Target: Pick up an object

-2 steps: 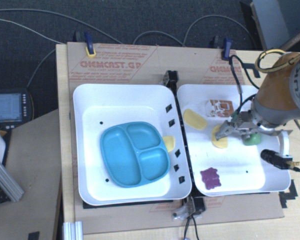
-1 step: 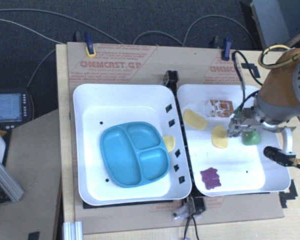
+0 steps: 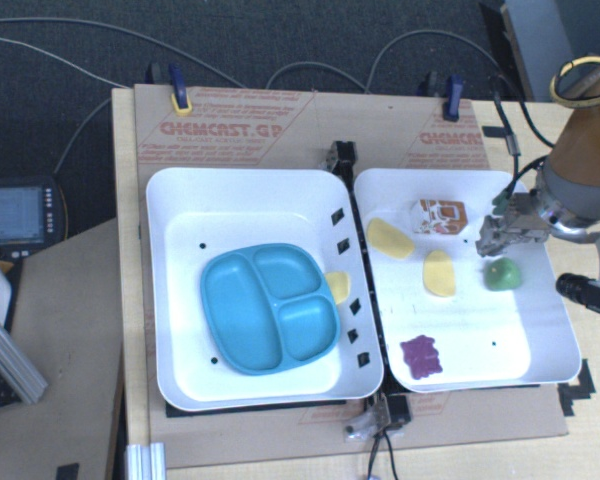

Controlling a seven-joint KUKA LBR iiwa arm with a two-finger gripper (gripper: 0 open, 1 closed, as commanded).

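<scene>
1. The claw (image 3: 502, 236) is seen low over the right bin (image 3: 540, 358), just above the green object (image 3: 501, 274); whether it is released or clenched cannot be told.
2. The approach step appears to be in hand, with nothing visibly grasped.
3. Other candidates lie in that bin: two yellow pieces (image 3: 390, 239) (image 3: 439, 273), a packet (image 3: 440, 216), a purple object (image 3: 421, 356).
4. A short descent onto the green object, then a closing, would likely be called for next.

The tool (image 3: 499, 236) hangs over the right bin (image 3: 540, 358) — a green ball (image 3: 501, 274) just below it. Left of it lie a small printed packet (image 3: 441, 216) and two yellow pieces (image 3: 439, 272) — farther left, a blue divided tray (image 3: 269, 306).
</scene>
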